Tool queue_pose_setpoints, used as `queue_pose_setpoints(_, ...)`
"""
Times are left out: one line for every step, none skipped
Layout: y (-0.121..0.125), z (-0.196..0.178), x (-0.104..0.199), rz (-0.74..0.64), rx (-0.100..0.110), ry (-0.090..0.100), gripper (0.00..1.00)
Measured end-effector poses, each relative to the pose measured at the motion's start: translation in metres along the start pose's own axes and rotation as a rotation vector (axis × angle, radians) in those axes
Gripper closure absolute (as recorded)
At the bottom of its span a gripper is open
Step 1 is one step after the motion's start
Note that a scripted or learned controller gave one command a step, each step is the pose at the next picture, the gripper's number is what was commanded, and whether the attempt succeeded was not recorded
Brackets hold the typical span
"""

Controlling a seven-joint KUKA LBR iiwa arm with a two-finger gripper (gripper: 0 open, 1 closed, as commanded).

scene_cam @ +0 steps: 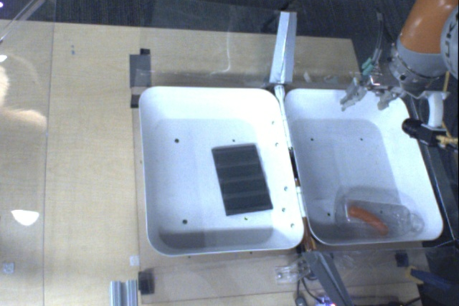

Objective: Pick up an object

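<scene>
Camera view: arm [430,18] enters from right; gripper [367,96] hovers above right bin's [315,107] far rim, fingers spread apart, nothing between them.

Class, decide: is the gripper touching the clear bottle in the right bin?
Apart. In the camera view, the gripper sits over the bin's far edge, the clear bottle near its front.

No readable text, labels, brand names, numbers or signs appear anywhere on the two shallow white plastic bins [159,154], their contents, or the wooden table [86,168]
</scene>
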State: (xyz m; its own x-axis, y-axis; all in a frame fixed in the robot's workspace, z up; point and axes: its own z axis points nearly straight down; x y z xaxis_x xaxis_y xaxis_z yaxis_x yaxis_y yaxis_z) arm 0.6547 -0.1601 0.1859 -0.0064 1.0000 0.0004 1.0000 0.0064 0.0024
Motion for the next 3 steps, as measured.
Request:
queue_pose_setpoints(-0.054,-0.023,-0.004,0.246,-0.001,0.000,0.00)
queue_pose_setpoints(-0.085,0.090,0.031,0.182,-0.005,0.000,0.00)
queue_pose_setpoints(-0.118,0.041,0.005,0.298,-0.003,-0.001,0.00)
